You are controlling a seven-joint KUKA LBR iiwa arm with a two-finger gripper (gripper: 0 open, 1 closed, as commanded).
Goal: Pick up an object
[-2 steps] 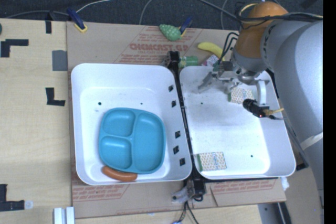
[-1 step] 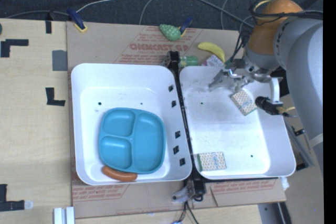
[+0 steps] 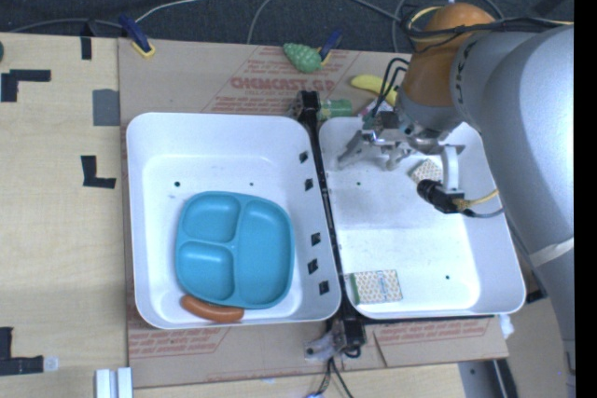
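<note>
Two white bins sit side by side on a cardboard sheet (image 3: 261,89) over the bench; the left bin (image 3: 149,144) holds a blue divided plate (image 3: 233,249) lying flat toward its near half, and an orange sausage-shaped thing (image 3: 213,309) lies at the plate's near edge, touching or just under its rim, close to the bin's near wall; the right bin (image 3: 485,284) holds a flat patterned packet (image 3: 376,286) by its near-left corner, just beside the divider, and a small speckled thing (image 3: 427,171) toward its far-right part, partly hidden by the arm's hardware; the arm (image 3: 522,116) comes in from the right, its orange band (image 3: 438,61) above the wrist, and the gripper (image 3: 378,149) hangs over the far part of the right bin, left of the speckled thing and well apart from the packet; whether the pincer is apart or together I cannot tell, since the metal parts blur together from above, and nothing can be made out in its grasp; a black fitting with a yellow cable (image 3: 448,198) juts from the wrist over the bin's right side; beyond the bins, on the cardboard, lie a green lump (image 3: 301,56) and a yellow thing (image 3: 371,85), the latter near the right bin's far wall; blue clips (image 3: 137,34) pin the cardboard's far edge.
</note>
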